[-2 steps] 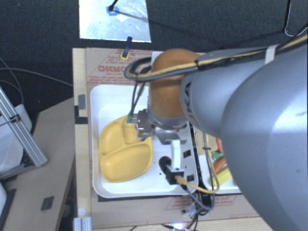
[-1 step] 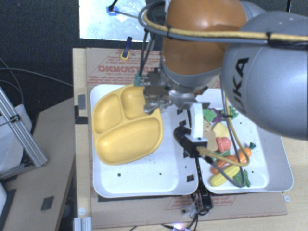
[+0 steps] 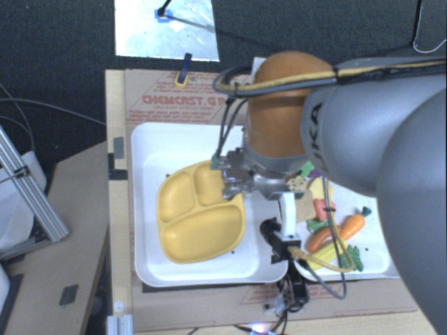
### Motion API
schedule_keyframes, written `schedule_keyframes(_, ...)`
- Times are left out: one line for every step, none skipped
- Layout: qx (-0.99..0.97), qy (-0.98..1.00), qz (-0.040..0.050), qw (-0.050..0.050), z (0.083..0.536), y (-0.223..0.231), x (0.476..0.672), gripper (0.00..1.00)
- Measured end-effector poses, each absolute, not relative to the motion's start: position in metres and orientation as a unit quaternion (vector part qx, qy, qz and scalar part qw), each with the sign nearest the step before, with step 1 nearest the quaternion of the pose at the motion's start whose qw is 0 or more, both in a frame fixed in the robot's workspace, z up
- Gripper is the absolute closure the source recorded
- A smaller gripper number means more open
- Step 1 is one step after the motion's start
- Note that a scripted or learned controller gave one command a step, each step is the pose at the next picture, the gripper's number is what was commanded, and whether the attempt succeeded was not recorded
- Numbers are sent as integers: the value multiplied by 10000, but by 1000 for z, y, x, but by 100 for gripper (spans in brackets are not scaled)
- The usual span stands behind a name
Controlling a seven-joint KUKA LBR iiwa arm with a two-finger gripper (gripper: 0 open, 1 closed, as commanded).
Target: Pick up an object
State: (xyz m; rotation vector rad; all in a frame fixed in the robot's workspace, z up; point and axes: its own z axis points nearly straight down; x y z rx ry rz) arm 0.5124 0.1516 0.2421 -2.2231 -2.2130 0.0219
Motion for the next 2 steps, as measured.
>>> schedule_keyframes(-7120, -7022, 31, -53, 78, 132, 518, 100)
schedule_keyframes(-7058, -7084, -18, 21, 86, 114, 614, 100)
